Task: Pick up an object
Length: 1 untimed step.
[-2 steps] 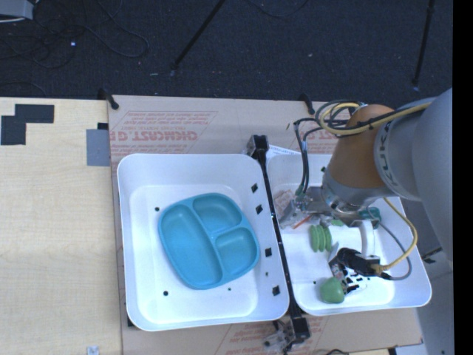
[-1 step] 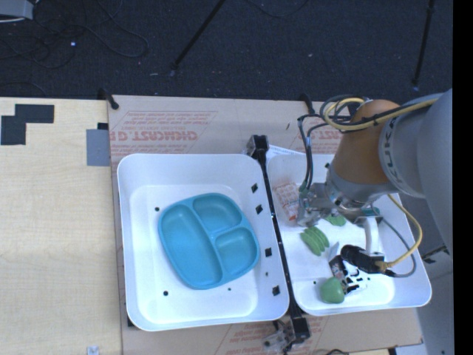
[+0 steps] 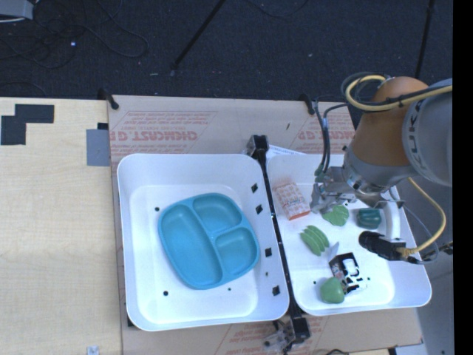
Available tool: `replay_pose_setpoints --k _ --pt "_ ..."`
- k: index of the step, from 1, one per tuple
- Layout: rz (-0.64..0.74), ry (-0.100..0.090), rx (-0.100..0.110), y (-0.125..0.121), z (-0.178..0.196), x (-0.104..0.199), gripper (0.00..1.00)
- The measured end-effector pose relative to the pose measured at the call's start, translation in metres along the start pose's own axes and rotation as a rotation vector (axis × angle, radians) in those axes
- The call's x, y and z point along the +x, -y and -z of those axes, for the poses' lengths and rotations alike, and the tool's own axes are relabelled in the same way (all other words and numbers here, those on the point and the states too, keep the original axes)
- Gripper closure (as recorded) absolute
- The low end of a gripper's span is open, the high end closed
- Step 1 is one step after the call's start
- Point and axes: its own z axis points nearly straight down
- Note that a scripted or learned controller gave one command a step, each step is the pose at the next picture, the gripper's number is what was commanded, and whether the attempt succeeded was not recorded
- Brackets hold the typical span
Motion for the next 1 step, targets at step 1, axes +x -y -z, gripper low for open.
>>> replay_pose_setpoints --k 1 --pt "0.009 0.0 -0.001 -0.0088 0.0599 0.0001 1.0"
